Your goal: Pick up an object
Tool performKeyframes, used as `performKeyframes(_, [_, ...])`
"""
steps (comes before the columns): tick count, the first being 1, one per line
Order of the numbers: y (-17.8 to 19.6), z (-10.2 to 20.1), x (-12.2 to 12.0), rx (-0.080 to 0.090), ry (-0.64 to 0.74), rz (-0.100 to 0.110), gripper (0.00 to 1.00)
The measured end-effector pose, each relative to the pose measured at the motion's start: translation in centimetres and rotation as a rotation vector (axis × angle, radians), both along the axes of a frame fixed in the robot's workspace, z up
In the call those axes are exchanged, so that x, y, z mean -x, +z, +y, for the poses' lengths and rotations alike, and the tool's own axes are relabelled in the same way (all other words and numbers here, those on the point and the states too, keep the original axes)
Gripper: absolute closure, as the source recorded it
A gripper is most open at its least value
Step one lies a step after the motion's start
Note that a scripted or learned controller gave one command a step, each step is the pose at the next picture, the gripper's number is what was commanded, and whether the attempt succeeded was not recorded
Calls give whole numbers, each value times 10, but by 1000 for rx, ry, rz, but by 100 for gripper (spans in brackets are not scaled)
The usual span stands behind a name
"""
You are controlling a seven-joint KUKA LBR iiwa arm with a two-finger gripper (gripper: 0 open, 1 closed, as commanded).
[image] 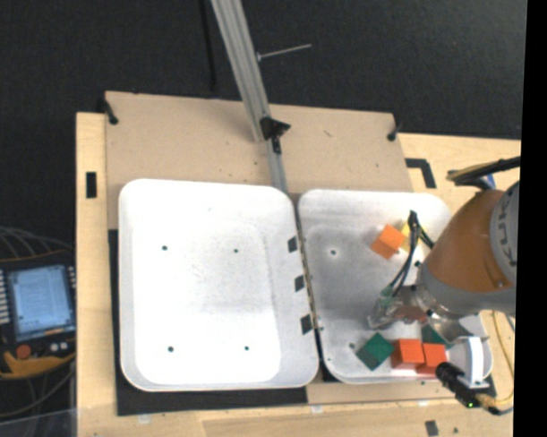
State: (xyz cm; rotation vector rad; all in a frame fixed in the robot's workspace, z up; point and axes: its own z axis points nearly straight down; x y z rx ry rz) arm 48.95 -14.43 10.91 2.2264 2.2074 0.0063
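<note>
No text, label, brand, number or sign can be read anywhere in the view. The grey handheld control pendant (33,308) at nine o'clock, beside the tan wooden desk (249,150), has a lit bluish screen, but whatever stands on it is too blurred and too small to make out. The small black marks on the desk's surface near one o'clock and along its edges are plain shapes, not letters.
</note>
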Motion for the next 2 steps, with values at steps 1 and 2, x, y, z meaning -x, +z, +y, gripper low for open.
performKeyframes(1, [43,1,-5,0,12,1,100])
performKeyframes(2, [107,-4,-10,1,12,-2,100])
